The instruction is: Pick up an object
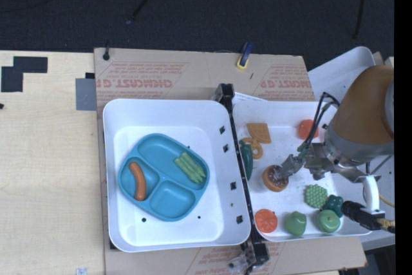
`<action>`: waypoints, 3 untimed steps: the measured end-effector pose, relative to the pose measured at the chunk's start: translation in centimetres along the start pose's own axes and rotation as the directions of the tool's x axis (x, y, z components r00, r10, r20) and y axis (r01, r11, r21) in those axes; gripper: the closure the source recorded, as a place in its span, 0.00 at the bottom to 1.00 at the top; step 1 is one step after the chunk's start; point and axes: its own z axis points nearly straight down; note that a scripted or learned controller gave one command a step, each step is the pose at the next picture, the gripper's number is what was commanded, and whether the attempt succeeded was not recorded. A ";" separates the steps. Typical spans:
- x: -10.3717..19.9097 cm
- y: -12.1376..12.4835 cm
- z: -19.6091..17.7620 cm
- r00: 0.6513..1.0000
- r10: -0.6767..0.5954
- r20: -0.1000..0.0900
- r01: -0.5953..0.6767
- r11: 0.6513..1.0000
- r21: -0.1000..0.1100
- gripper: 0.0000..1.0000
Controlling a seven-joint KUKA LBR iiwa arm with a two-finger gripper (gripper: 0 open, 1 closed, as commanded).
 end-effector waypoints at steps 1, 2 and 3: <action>-0.2 -0.2 4.4 1.000 -0.001 0.000 0.001 1.000 -0.001 0.00; -0.2 -0.1 8.1 1.000 0.002 0.002 -0.002 1.000 -0.008 0.00; 0.1 0.1 6.7 1.000 0.005 -0.010 -0.005 1.000 -0.009 1.00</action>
